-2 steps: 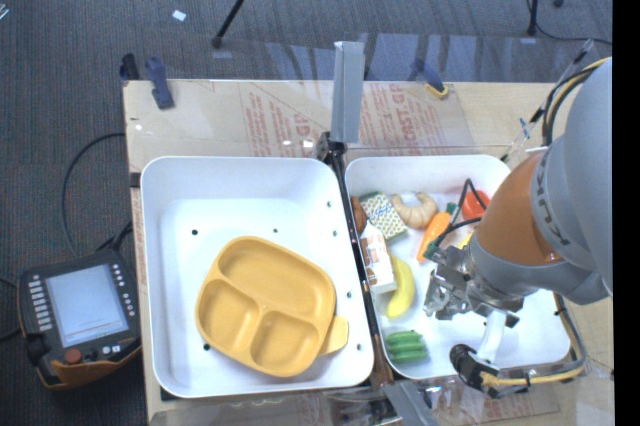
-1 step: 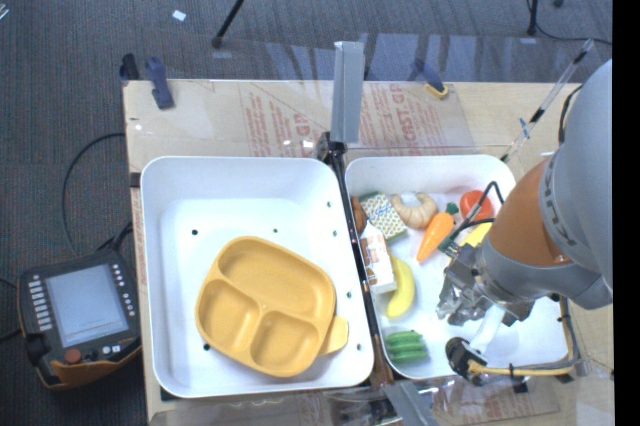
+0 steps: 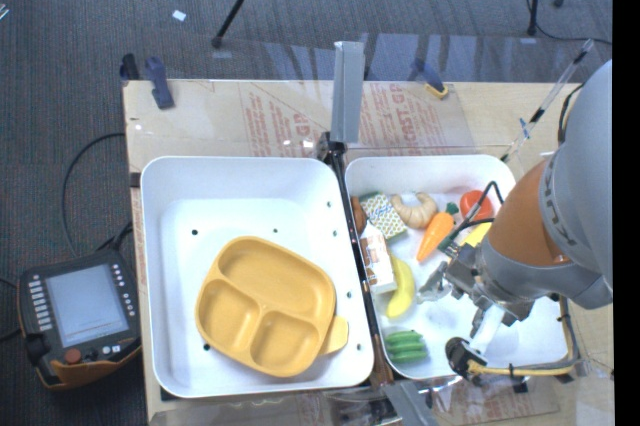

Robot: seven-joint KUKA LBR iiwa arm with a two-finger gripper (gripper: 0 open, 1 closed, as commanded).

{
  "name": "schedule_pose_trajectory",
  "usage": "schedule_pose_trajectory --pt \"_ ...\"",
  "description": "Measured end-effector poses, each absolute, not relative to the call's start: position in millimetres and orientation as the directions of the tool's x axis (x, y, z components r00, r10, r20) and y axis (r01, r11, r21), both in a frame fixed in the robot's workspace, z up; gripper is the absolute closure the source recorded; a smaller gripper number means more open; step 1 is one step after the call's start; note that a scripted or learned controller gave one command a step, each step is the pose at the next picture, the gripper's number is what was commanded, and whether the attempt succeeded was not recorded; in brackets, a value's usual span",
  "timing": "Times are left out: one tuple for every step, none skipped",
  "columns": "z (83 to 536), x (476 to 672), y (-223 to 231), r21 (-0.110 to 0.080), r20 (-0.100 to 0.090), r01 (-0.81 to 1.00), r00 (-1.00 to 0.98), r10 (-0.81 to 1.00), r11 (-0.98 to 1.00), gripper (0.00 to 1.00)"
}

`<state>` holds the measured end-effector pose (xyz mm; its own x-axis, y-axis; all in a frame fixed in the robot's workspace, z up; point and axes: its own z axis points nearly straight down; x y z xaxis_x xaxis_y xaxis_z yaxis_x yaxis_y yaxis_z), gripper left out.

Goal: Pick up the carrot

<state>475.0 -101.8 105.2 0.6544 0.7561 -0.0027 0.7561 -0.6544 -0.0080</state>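
The carrot [image 3: 436,234], orange with a green top, lies tilted in the upper middle of the right bin [image 3: 500,164]. It sits between a beige pastry [image 3: 415,207] and a yellow item [image 3: 478,234]. My gripper [image 3: 458,304] hangs over the bin floor just below and to the right of the carrot, apart from it. Its two fingers stand spread, open, with nothing between them. The arm's orange band [image 3: 525,224] and grey wrist cover the bin's right part.
The right bin also holds a banana [image 3: 403,286], a green vegetable [image 3: 406,346], a small carton [image 3: 375,259], a checkered packet [image 3: 383,212] and a red item [image 3: 475,204]. A yellow divided plate [image 3: 265,304] lies in the left bin [image 3: 170,214].
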Motion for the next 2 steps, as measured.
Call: schedule_pose_trajectory --pt "91.1 535.1 -94.9 -0.006 -0.005 0.596 0.803 0.596 -0.803 0.00" --pt "99.5 534.5 -91.3 -0.012 -0.009 0.603 0.797 0.603 -0.798 1.00"
